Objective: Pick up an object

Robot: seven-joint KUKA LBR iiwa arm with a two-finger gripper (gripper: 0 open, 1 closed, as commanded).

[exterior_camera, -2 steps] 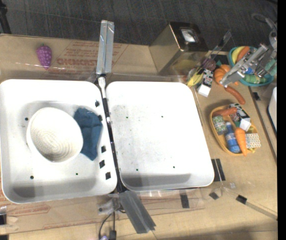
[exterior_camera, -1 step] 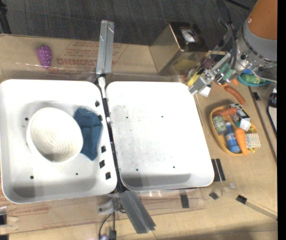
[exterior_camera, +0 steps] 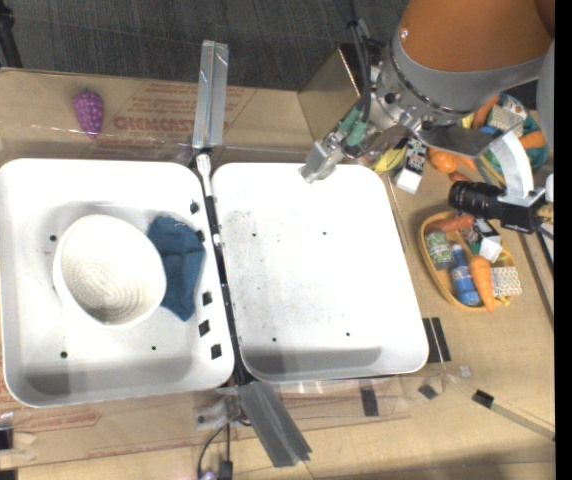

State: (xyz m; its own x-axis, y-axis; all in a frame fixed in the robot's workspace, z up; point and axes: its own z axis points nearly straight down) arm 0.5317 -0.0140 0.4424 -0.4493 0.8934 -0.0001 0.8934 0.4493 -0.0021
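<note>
We look down on two white bins as the arm (exterior_camera: 466, 28) hangs over the back rim of the right bin (exterior_camera: 366, 338), its gripper (exterior_camera: 321, 163) raised above that bin's far edge, well apart from anything it might pick. We see nothing in its grasp.

The right bin's floor shows only specks, so we judge the pick must come from the left bin (exterior_camera: 26, 368). There a pale woven hat (exterior_camera: 111, 268) lies dome-up beside a blue cloth (exterior_camera: 178, 263), the cloth's edge touching the hat.

A purple toy (exterior_camera: 89, 111) sits on the cardboard behind the left bin. A basket (exterior_camera: 428, 243) of small toys stands right of the bins, out of play, likely as spare stock.
</note>
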